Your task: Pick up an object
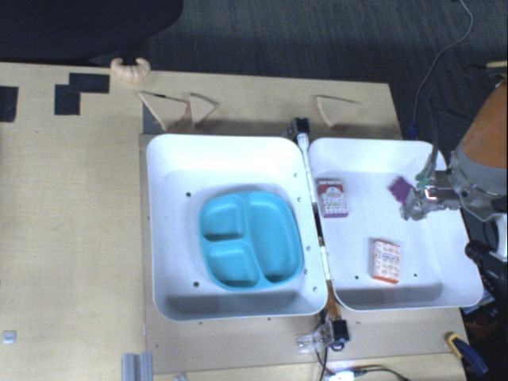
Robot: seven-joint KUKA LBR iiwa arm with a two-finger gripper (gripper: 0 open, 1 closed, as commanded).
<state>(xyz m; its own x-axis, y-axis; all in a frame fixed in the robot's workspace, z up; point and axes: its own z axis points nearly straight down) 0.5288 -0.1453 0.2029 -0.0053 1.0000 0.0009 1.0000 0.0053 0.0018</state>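
Note:
The right bin holds three small things. A dark red and white box lies near its left wall. An orange and white box lies toward the front. A small purple piece rests at the right, just up and left of my gripper. The gripper sits low over the bin's right side, close beside the purple piece. Whether it touches the piece is not clear. The grey arm with its orange band comes in over the bin's right rim.
The left bin carries a blue divided plate in its middle. A ridge separates the two bins. Cables and a clip lie at the front edge of the bench, and tan brackets stand behind the bins.

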